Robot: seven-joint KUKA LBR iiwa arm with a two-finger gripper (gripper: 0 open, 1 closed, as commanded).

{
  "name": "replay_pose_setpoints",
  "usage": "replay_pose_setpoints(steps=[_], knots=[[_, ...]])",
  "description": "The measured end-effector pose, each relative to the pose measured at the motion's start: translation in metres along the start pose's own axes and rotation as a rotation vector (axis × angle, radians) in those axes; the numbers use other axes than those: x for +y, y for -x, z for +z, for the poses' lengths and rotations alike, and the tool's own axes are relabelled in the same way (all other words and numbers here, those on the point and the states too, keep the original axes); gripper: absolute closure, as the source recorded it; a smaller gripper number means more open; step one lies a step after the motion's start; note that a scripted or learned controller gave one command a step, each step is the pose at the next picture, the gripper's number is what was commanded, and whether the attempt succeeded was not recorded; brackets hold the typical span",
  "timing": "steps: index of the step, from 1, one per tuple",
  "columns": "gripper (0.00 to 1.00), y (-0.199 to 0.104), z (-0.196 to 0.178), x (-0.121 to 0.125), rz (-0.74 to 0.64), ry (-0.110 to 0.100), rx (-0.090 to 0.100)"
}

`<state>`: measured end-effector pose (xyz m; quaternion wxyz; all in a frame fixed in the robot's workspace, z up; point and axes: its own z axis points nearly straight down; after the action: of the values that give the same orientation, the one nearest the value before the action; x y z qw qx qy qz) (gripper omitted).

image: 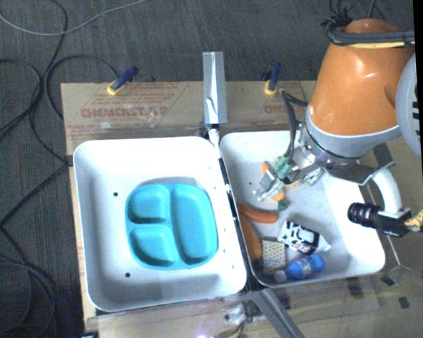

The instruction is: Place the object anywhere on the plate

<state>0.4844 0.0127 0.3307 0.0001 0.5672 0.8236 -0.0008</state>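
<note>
The arm (356, 84), grey with a broad orange band, came in from the upper right of the frame and reached down over the right bin (360, 263). Its gripper (273, 186) sat low in the upper left part of that bin, close to the dividing wall; whether it was spread or pressed together could not be told, nor whether anything sat in it. Just below it, an orange carrot-shaped object (259, 213) lay along the bin's left side. Lower in the same bin were a black-and-white patterned item (299, 236), a small checkered piece (273, 252) and a blue bottle-like object (303, 268) near the bottom edge. The left bin (97, 172) held a turquoise plate (172, 223) with three compartments, lying in the centre of the bin and well apart from the gripper. Both bins rested on a brown cardboard sheet (143, 108) fixed by blue-and-yellow clamps (122, 79) at the upper edge.
</note>
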Motion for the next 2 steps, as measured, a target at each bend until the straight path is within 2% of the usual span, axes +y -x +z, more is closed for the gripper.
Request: replay_pose_setpoints(steps=[1, 2], knots=[[1.0, -0.028, 0.148, 0.009, 0.172, -0.004, 0.002], [1.0, -0.043, 0.077, 0.02, 0.116, -0.001, 0.0]])
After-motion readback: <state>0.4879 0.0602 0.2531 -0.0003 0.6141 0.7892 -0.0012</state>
